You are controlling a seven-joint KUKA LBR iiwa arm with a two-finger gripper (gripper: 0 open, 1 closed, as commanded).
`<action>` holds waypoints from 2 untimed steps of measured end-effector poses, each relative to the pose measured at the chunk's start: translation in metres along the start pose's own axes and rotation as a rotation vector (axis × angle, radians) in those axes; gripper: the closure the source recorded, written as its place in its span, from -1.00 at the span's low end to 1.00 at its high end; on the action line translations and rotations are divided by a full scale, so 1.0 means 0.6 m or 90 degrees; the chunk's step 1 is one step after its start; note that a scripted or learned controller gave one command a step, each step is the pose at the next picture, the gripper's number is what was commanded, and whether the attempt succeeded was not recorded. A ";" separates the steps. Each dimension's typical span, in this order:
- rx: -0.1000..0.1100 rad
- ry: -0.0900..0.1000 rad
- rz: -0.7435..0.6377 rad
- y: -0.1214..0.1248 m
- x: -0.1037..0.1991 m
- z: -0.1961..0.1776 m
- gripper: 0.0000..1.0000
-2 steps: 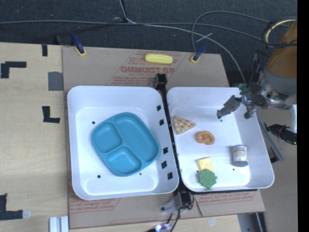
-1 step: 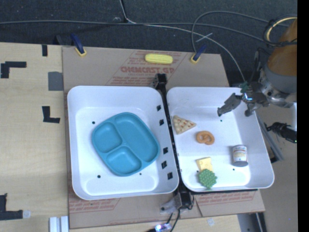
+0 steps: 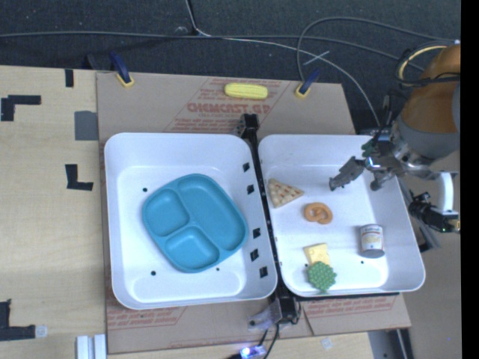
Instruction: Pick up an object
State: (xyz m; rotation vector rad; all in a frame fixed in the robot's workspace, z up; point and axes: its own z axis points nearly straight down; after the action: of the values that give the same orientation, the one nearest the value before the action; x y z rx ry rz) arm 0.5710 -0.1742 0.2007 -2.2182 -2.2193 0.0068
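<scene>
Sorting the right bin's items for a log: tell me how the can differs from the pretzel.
The can is grey metal with a label; the pretzel is orange-brown. The can stands upright as a cylinder; the pretzel lies flat, looped with holes. The can sits near the bin's right wall; the pretzel sits near the middle. Both rest in the right bin, apart from the claw.

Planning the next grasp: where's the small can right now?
The small can stands in the right bin, near its right wall, right of the pretzel and below the gripper.
</scene>
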 end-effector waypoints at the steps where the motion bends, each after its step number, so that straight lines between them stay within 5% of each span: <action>1: 0.000 0.000 0.000 -0.001 -0.001 0.073 -1.00; 2: 0.000 0.000 0.000 0.004 -0.013 0.156 -1.00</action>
State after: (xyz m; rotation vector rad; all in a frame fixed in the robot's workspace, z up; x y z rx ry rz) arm 0.5729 -0.1821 0.1069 -2.2174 -2.2191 0.0073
